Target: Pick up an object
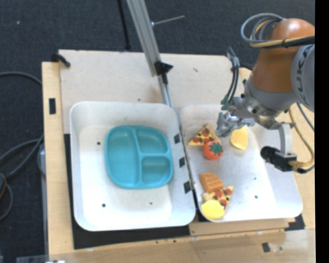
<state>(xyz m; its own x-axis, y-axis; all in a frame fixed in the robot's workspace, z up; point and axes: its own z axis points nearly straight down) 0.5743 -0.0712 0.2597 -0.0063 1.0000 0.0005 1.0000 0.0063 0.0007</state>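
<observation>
Above the right bin point(274, 199), your tool point(226, 126) hangs, grip state unclear; tomato point(213, 150) just below, yellow piece point(239, 139) beside it.

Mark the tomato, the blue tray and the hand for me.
tomato point(213, 150): camera view, centre of its red body.
blue tray point(138, 156): camera view, ridge between its compartments.
hand point(226, 126): camera view, tip region over the right bin.

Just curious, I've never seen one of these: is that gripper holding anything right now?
Gripper: low in the right white bin beside a pale yellow toy piece; cannot be told.
</observation>
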